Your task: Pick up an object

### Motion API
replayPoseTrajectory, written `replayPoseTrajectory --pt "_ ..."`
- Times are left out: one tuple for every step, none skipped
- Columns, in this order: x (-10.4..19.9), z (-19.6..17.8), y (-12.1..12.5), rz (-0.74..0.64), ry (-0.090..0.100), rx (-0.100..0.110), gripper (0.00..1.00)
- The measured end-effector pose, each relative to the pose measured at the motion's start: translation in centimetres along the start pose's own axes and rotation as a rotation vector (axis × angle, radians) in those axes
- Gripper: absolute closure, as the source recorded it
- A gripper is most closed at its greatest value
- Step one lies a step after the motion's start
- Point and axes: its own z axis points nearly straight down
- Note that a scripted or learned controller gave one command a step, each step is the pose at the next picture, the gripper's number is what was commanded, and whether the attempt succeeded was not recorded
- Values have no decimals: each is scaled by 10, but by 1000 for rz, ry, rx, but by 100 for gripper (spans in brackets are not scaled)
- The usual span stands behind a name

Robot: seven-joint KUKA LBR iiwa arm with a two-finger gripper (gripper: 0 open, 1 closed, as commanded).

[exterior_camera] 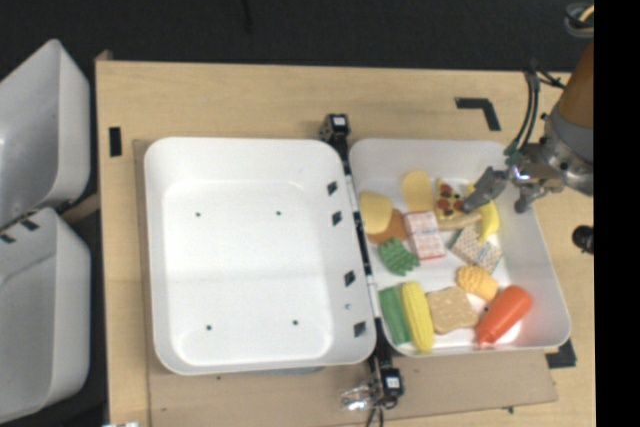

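Observation:
The right bin (pixel 548 275) holds several toy foods: a red-orange carrot (pixel 503 313), a slice of bread (pixel 450 309), a corn cob (pixel 416 315), a green pod (pixel 393 313), a pink carton (pixel 424 235), a yellow round piece (pixel 417 186), a banana (pixel 489 220) and a green leafy piece (pixel 398 257). My gripper (pixel 505 192) hangs over the bin's upper right part, just above the banana. Its fingers are spread, one finger (pixel 486 187) reaching left and the other finger (pixel 524 197) to its right, with nothing between them.
The left bin (pixel 160 215) sits beside the right one, joined by a row of black clips (pixel 350 245). Two white moulded shapes (pixel 35 215) lie off the bench at the left. A black bracket mark (pixel 478 109) lies on the wood behind the right bin.

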Motion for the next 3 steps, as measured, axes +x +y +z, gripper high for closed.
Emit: replayPoseTrajectory --pt "104 41 -58 -9 7 8 0" --pt "107 99 -15 -3 0 0 0" --pt "91 111 23 -1 -7 -26 0"
